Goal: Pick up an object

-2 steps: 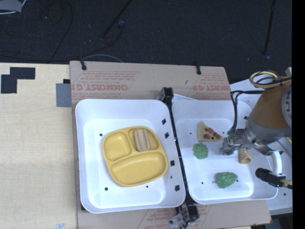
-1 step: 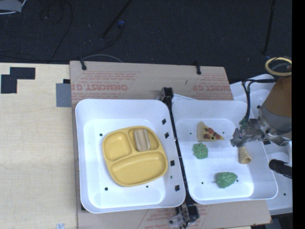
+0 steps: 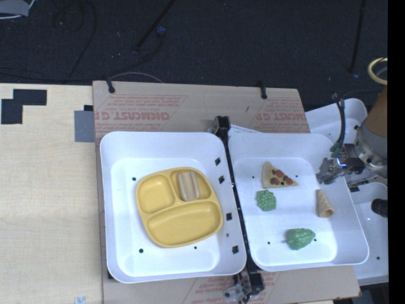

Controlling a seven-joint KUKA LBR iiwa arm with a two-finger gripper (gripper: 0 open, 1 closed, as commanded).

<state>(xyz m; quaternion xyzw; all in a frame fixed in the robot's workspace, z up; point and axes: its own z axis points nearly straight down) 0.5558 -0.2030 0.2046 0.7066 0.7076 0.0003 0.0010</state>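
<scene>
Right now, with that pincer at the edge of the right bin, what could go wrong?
The pincer hangs near the right bin's wall, so it might bump the rim on descent. The cone lies close to that wall, leaving little room. The small broccoli and pizza slice lie close together; grabbing one may nudge the other.

Right bin [image 3: 354, 249] roomy (four toys spread apart).
</scene>
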